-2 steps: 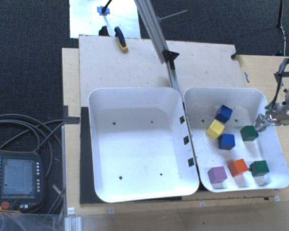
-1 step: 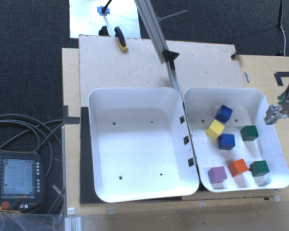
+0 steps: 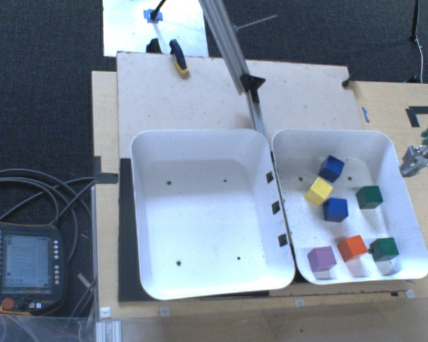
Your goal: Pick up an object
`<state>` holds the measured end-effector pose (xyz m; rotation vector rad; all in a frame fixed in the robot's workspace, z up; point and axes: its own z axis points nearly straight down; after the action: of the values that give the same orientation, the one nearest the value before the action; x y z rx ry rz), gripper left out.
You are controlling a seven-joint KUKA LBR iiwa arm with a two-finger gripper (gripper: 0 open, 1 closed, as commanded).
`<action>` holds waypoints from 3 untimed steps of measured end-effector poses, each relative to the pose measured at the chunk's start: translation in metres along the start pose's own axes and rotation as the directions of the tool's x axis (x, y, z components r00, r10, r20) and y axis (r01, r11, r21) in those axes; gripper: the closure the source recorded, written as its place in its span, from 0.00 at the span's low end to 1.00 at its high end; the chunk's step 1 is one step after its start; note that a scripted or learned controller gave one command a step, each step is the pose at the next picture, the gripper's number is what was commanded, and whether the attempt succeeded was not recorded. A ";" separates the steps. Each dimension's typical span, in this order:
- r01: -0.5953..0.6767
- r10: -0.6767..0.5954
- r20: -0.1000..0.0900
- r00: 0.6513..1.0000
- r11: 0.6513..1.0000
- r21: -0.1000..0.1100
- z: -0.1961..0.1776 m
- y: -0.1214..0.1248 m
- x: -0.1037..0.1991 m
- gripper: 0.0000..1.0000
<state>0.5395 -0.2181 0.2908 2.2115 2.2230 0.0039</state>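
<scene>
Several small cubes lie in the right bin (image 3: 385, 142). A blue cube (image 3: 332, 168) touches a yellow cube (image 3: 318, 191), with a second blue cube (image 3: 335, 209) just below them. A dark green cube (image 3: 369, 197) sits further right. Along the near wall are a purple cube (image 3: 322, 259), an orange cube (image 3: 353, 248) and another green cube (image 3: 384, 249). My gripper (image 3: 416, 159) shows as a small metallic piece at the frame's right edge, just outside the right bin's right rim, apart from every cube. Nothing is seen in its grasp.
The left bin (image 3: 200, 212) adjoins the right one along a shared divider. A slanted aluminium pole (image 3: 225, 34) crosses the back of the bench. A blue and yellow tool (image 3: 178, 55) lies at the back. A teach pendant (image 3: 25, 266) with cables sits at lower left.
</scene>
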 end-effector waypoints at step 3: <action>0.005 -0.005 -0.003 1.000 1.000 0.002 -0.008 0.037 0.142 1.00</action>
<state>0.5759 -0.0759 0.2991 2.2082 2.2309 0.0057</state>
